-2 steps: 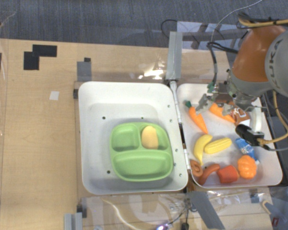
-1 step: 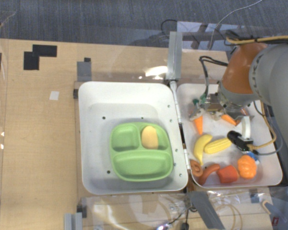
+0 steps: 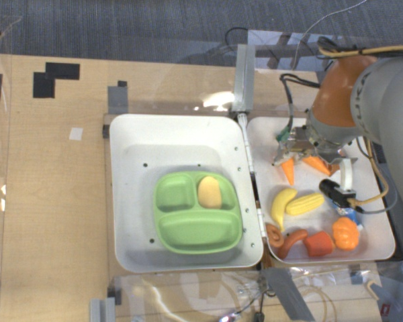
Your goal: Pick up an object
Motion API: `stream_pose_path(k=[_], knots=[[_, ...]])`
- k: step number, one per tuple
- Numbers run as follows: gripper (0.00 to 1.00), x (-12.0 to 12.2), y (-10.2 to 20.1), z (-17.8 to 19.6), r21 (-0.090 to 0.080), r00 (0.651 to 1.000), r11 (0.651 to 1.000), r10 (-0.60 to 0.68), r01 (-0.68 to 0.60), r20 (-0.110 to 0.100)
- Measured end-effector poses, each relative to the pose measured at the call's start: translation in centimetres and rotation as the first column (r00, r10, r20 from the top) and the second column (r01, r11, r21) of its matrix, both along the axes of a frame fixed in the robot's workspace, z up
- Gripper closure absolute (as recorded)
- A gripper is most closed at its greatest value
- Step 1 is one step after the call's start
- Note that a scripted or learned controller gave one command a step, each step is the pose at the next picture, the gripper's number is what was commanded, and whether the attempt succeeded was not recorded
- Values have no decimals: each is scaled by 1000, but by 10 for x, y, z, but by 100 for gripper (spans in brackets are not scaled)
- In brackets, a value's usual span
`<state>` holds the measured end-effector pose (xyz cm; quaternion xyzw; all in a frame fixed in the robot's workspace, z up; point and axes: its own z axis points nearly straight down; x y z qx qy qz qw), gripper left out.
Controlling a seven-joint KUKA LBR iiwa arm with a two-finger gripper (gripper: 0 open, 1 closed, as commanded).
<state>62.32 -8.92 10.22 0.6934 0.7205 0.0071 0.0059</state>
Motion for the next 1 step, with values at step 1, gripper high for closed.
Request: stream_pose_path(k=[1], knots=[[100,13,62,96,-1,999,999,-39,39,-12]])
